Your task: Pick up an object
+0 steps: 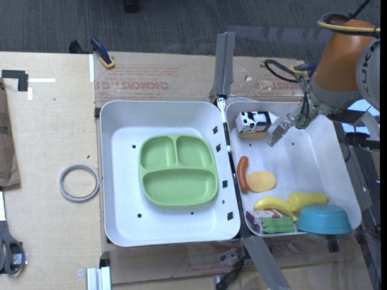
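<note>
A dark grey carpeted floor (181, 11) runs along the top of the view, behind the desk (48, 138), whose pale wood surface fills the left side. Brown cardboard (157, 80) with reversed red lettering lies across the desk's middle. A ring of tape (79, 182) rests on the wood at left, with a brown paper bag (7, 138) at the left edge and scissors (11, 255) near the lower left corner. Light is even and soft.

A single fixed camera looks down on the bench (48, 138) from above, at a slant. It stands far enough off to take in both bins, left (115, 162) and right (326, 156), side by side. The arm (338, 59) enters from the frame's right.
</note>
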Available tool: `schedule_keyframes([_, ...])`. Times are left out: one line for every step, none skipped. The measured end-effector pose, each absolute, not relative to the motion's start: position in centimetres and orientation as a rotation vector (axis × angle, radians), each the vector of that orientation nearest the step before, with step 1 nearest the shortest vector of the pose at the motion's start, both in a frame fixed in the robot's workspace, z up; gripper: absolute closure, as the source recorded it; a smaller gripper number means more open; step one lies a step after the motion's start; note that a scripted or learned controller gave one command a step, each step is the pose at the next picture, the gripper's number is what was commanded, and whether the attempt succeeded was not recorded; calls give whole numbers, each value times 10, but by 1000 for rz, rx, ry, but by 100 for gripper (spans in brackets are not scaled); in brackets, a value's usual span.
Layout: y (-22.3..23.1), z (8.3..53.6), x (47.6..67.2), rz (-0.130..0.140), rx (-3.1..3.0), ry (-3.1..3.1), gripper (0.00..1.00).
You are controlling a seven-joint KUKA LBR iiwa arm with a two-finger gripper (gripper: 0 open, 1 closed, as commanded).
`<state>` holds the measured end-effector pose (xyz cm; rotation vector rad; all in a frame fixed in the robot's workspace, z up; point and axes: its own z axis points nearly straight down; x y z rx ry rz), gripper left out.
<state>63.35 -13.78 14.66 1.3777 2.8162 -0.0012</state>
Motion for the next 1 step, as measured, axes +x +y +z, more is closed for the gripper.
schedule_keyframes([-138, 147, 633, -1, 1378, 2816, 0])
